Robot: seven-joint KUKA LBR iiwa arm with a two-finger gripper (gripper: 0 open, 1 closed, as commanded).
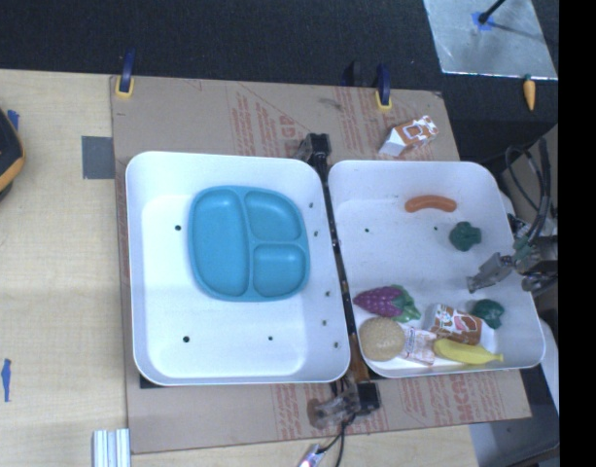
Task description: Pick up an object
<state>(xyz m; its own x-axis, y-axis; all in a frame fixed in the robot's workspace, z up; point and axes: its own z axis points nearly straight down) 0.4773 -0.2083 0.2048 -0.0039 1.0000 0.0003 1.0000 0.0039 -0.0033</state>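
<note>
The right bin (375, 188) holds several toy foods. An orange sausage (431, 203) lies near its far side, with a dark green piece (464, 235) just right of it. Purple grapes (384, 302), a round tan bun (381, 339), a small carton (457, 323), a yellow banana (469, 354) and a second green piece (488, 310) crowd the near right corner. My gripper (490, 272) reaches in low over the bin's right rim, between the two green pieces and above the carton. Nothing shows in its grasp.
The left bin (152, 290) holds a blue divided plate (248, 241). A small carton (409, 136) lies on the cardboard beyond the right bin. Cables (533, 202) hang at the right edge beside the arm. A clamp (317, 147) sits between the bins at the far side.
</note>
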